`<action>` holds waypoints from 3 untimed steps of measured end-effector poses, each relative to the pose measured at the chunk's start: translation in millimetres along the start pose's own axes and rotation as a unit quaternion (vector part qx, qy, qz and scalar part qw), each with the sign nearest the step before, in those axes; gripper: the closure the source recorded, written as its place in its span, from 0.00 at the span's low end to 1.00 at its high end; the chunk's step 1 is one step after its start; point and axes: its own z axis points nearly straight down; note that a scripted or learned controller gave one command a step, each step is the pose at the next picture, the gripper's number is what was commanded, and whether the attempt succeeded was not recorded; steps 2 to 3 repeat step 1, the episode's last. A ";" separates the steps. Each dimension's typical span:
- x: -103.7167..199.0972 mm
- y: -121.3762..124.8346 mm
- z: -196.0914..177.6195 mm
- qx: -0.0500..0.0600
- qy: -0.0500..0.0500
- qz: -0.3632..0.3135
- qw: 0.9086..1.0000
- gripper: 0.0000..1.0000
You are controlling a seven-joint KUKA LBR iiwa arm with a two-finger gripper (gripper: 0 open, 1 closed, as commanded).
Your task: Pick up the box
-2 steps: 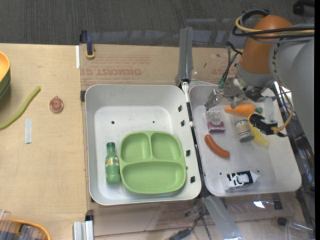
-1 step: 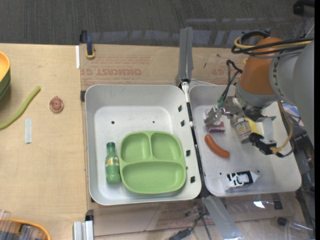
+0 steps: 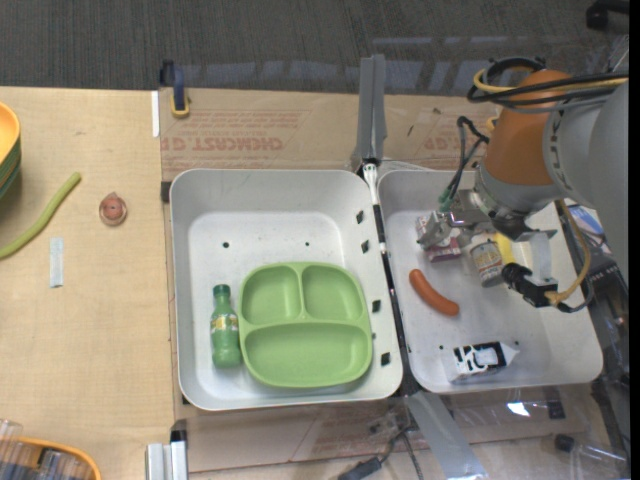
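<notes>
Reaching in from the right, the arm (image 3: 560,138) — grey, with an orange band above the wrist — hangs over the far part of the right bin (image 3: 560,368). Its gripper (image 3: 440,233) sits low at the bin's far left, close above the floor, pointing left toward the wall shared with the other bin. The metal parts at its tip are a blur, so how wide it stands and whether it grips anything cannot be told. Just right of the tip, under the wrist, lies a small can (image 3: 487,260) on its side, partly covered by the arm. A sausage (image 3: 434,292) lies near and slightly left of the gripper, slanting across the bin floor, apart from both. The box (image 3: 482,358) — dark with white markings — lies flat at the near side of the same bin, close to the near wall and well apart from the gripper. The left bin (image 3: 200,208) holds a green tray (image 3: 300,323) with three compartments, and a green bottle (image 3: 225,326) lying just left of it, about touching its edge. On the bench (image 3: 90,348) left of the bins lie a green bean (image 3: 40,218) and a small pink round thing (image 3: 113,208).
</notes>
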 end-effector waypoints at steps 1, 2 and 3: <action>74.6 -10.0 -135.1 0.000 0.000 0.001 1.000 1.00; 74.6 -10.0 -135.1 0.000 0.000 0.001 1.000 1.00; 74.6 -10.0 -135.1 0.000 0.000 0.001 1.000 1.00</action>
